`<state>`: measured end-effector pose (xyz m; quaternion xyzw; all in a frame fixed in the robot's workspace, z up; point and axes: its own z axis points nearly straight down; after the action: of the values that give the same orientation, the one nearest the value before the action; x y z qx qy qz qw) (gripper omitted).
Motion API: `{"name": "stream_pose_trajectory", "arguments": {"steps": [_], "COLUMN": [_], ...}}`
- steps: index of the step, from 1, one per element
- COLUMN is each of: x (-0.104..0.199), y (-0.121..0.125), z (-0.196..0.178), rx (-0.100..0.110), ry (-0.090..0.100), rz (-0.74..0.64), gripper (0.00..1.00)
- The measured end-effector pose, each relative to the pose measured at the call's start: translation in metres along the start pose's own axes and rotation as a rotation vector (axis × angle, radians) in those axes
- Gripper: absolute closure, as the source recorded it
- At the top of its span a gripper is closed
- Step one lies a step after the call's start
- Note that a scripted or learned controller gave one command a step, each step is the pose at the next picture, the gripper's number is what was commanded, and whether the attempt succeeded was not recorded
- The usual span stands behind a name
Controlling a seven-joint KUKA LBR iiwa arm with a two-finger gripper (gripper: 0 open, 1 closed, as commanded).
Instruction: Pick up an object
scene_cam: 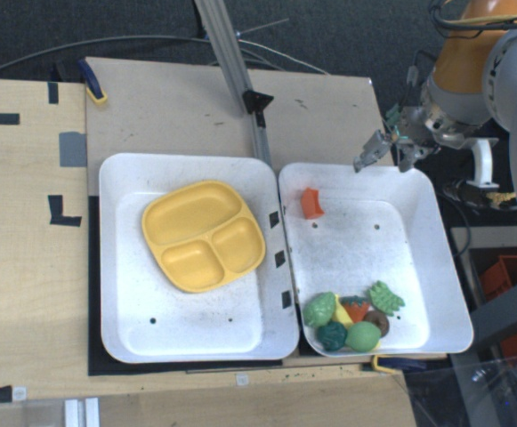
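The end effector (387, 156) hovers with fingers spread and nothing between them above the far right corner of the right bin (445, 265), where a small orange object (311, 204) lies near the far left wall and toy foods (351, 314) cluster at the near edge.

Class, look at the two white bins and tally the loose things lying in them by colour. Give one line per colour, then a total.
Yellow: 2, the divided plate and a small yellow piece.
Orange: 1, the block.
Green: 4, three toys and a darker teal one.
Red: 1, a small piece.
Brown: 1, a small piece.
Total: 9
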<state>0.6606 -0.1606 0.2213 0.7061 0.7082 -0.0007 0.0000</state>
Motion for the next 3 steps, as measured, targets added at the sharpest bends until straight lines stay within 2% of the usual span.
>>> {"name": "stream_pose_trajectory", "arguments": {"steps": [1, 2, 3], "x": [0.000, 0.000, -0.005], "y": [0.000, 0.006, 0.002], "z": [0.000, 0.046, 0.109], "rx": [0.000, 0.004, 0.007], "ry": [0.000, 0.000, 0.000], "rz": [0.000, 0.000, 0.002], "gripper": [0.00, 0.00, 0.00]}}
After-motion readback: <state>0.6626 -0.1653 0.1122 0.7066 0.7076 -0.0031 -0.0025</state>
